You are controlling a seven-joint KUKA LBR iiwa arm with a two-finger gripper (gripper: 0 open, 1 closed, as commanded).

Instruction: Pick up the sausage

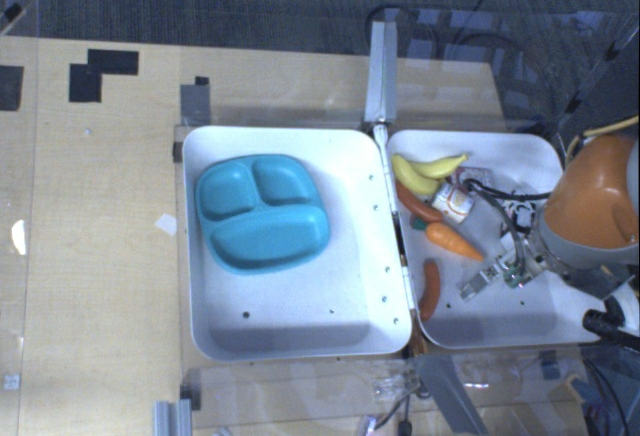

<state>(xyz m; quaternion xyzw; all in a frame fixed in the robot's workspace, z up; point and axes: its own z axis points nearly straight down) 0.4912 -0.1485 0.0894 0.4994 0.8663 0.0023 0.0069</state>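
Observation:
The sausage (430, 287) is a short red-brown link. It lies nearly upright in the picture, by the left wall of the right bin (500, 324) and near that bin's front. My gripper (487, 276) hangs low over the right bin's floor, just right of the sausage and apart from it, with nothing seen in it. The grey arm with its orange band (598, 196) comes in from the right above it.
In the right bin's back left lie a yellow banana (428, 169), a red-brown long item (418, 207), a small white-and-orange object (453, 201) and an orange carrot (455, 241). The left bin (350, 304) holds a blue divided plate (262, 211). Black cables cross the right bin.

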